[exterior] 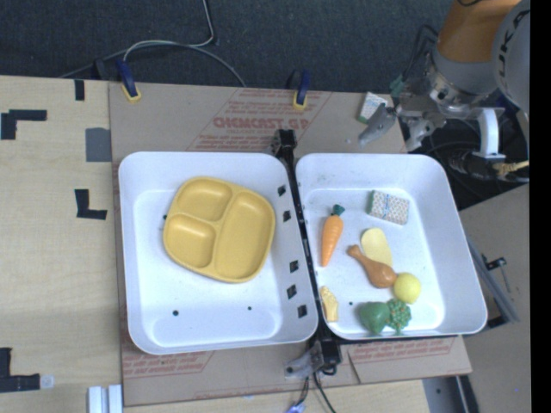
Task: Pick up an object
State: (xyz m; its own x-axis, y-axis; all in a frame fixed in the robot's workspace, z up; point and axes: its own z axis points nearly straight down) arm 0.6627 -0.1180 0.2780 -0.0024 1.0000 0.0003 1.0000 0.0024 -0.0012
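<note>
Camera view: two white bins are sitting side by side, with the gripper (398, 129) hanging above the bench at the upper right of the frame, beyond the right bin's (435, 172) far rim.

One yellow divided plate (219, 228), showing three compartments, is lying in the left bin (138, 256). Seven toy foods are resting in the right bin: one carrot (331, 236) near its left wall, one small patterned block (388, 206) toward the upper right, one pale yellow slice (376, 244) touching one drumstick (373, 267), one lemon (407, 288) just beside the drumstick's end, one broccoli (383, 316) at the lower edge, and one small corn piece (329, 304) at the lower left. The gripper's fingers are standing apart, pinching nothing, well clear of all seven pieces.
</note>
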